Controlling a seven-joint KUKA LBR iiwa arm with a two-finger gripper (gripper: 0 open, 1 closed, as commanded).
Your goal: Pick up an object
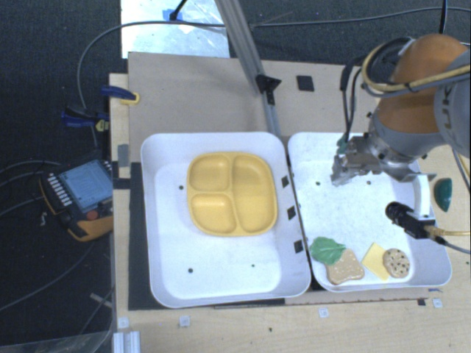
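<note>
Dark carpet surrounds a pale bench (pixel 199 94), with loose cables trailing over the floor at the left. On that floor sits a handheld control pendant (pixel 81 197) with a blue screen and an orange-yellow body. Blue and yellow clamps (pixel 110 105) grip the bench's left edge.

On the bench, the left bin (pixel 165 271) holds a yellow divided plate (pixel 232 193) with three compartments, lying flat in the bin's upper middle. A grey metal pole (pixel 243 39) slants down from the top of the view and ends near the gap between the two bins, at their far edge.

The right bin (pixel 324 153) carries the food items, all gathered along its near edge. From left to right they are a green leaf (pixel 327 250), a slice of toast (pixel 345 268) touching the leaf's lower right, a yellow cheese wedge (pixel 376 259) just beside the toast, and a round cookie (pixel 397 262) lying over the cheese's right side.

Above the upper part of this bin hangs the gripper (pixel 349 169), its grey body pointing down toward bare bin floor, well apart from the food. Nothing shows between its fingers, and I cannot tell from this angle whether they stand wide or narrow. The arm (pixel 423 87), with its orange band, rises behind it to the right. A black cylindrical piece (pixel 405 219) juts out below the wrist, over the bin's right side. A small teal object (pixel 443 194) lies on the bench past the bin's right rim.
</note>
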